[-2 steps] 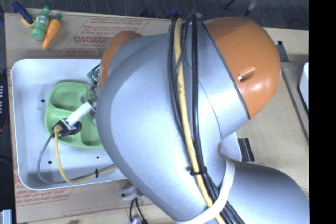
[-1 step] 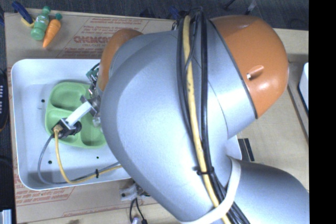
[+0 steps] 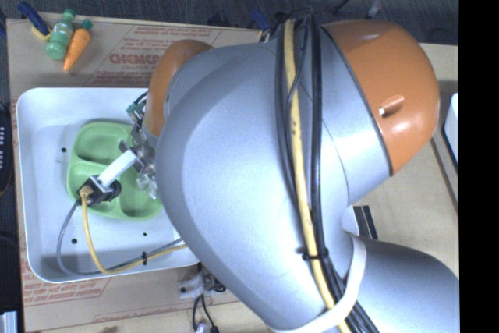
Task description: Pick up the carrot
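The carrot [image 3: 76, 47], small and orange with a green top, lies on the brown cardboard beyond the far left corner of the left bin [image 3: 31, 168], outside it. My gripper [image 3: 143, 156] hangs low over the left bin, above the right side of a green sectioned plate [image 3: 90, 148]. It is well away from the carrot, towards the near right of it. The arm's grey body covers most of the gripper.
A green toy bottle [image 3: 58, 39] lies right beside the carrot on its left, with a blue and yellow clip [image 3: 33, 18] just past it. The large grey and orange arm [image 3: 312, 152] hides the middle and right of the bench.
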Robot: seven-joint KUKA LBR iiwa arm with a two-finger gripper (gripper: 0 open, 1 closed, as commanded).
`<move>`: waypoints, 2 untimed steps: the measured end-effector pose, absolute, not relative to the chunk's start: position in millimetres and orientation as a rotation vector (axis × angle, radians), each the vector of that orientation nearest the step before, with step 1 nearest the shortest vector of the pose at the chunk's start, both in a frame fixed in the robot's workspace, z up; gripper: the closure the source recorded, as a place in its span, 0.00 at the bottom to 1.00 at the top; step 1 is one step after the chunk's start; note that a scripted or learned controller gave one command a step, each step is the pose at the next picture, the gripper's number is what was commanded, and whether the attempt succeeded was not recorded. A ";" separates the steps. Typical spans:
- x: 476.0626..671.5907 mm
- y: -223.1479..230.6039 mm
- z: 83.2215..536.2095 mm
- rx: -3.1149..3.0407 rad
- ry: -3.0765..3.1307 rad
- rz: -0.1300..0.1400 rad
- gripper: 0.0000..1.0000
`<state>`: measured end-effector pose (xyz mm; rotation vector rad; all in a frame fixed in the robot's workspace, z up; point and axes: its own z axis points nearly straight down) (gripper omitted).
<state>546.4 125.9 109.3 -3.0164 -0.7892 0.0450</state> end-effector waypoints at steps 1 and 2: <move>544.8 128.9 118.0 -3.003 -0.812 0.061 1.00; 511.1 95.9 191.8 -3.122 -0.330 0.009 1.00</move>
